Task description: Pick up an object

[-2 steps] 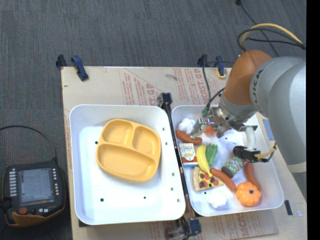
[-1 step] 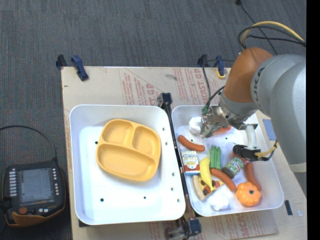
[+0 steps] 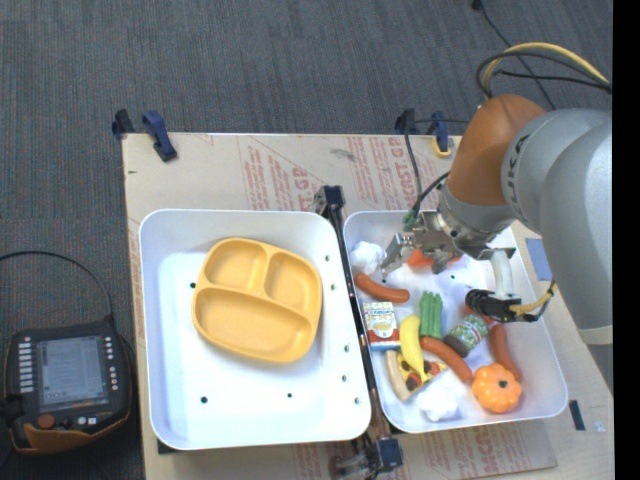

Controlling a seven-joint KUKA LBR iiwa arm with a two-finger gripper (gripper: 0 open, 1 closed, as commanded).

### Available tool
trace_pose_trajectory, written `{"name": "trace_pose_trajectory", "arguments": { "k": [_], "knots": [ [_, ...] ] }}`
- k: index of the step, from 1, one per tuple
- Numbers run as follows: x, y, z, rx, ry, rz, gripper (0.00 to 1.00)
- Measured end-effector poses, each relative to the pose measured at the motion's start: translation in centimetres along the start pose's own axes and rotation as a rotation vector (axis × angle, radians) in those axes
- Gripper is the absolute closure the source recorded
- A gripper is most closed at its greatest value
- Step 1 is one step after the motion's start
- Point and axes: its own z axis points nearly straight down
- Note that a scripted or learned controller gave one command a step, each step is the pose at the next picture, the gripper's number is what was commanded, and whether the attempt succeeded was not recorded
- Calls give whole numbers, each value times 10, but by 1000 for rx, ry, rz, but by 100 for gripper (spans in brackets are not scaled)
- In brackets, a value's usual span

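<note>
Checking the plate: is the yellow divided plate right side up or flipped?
Right side up: the yellow divided plate shows three hollow compartments facing the camera.

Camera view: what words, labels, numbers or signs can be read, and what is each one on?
Nothing reads clearly.
Red mirrored lettering on the brown cardboard sheet under the bins: reversed and too faint to quote.
Label on the small white and red carton in the right white bin: too small.
Label on the small dark bottle: blurred.
Screen of the black handheld pendant: unreadable.

One fixed overhead camera looks slantwise down on both bins [image 3: 160, 268].
</note>
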Motion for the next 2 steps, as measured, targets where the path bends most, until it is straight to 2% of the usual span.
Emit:
{"name": "trace_pose_trajectory", "arguments": {
  "k": [1, 2],
  "knots": [
    [0, 0, -10, 0, 1, 0, 100],
    [0, 0, -10, 1, 0, -1, 0]
  ]
}}
